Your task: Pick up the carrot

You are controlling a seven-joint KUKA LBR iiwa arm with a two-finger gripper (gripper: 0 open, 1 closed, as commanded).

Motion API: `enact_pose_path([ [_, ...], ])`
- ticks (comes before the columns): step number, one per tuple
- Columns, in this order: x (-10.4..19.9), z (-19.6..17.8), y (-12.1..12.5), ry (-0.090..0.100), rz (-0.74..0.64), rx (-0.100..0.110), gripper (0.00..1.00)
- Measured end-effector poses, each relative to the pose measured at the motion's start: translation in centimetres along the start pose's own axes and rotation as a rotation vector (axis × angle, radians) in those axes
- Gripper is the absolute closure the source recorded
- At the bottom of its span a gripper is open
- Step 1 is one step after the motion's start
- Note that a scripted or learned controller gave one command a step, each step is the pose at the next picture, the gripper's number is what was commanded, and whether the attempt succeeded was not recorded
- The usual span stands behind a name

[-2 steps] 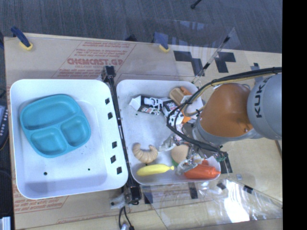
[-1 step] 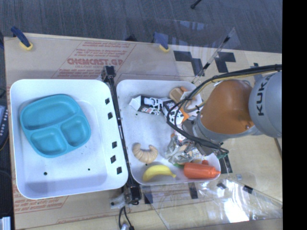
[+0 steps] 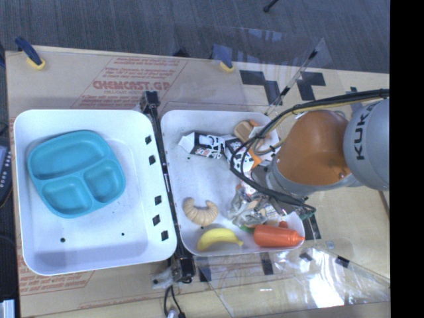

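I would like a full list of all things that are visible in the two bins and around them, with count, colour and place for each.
bins: 2, white, side by side on the bench
plate: 1, blue, three compartments, in the left bin
carrot: 1, orange, near front edge of the right bin, beside the banana
banana: 1, yellow, front of the right bin
croissant: 1, tan, right bin, just behind the banana
packet: 1, black and white, back of the right bin
clamps: 2, blue and yellow, on the back edge of the bench
arm: 1, grey with orange band, over the right bin
gripper: 1, just above the carrot
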State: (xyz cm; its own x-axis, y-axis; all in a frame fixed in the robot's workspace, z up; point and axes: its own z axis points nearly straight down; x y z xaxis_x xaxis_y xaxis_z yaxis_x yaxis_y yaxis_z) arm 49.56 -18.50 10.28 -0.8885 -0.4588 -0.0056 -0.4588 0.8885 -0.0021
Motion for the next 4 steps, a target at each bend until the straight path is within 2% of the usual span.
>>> enact_pose_path([
  [1,-0.3,0.3,-2.8,0.003,-0.054,-0.002,0.00],
  [2,-6.7,1.0,-6.2,0.001,-0.231,-0.001,0.00],
  [3,-6.9,-0.1,-6.2,-0.001,-0.234,0.002,1.00],
  [4,-3.6,-4.2,-4.5,0.004,-0.091,-0.001,1.00],
])
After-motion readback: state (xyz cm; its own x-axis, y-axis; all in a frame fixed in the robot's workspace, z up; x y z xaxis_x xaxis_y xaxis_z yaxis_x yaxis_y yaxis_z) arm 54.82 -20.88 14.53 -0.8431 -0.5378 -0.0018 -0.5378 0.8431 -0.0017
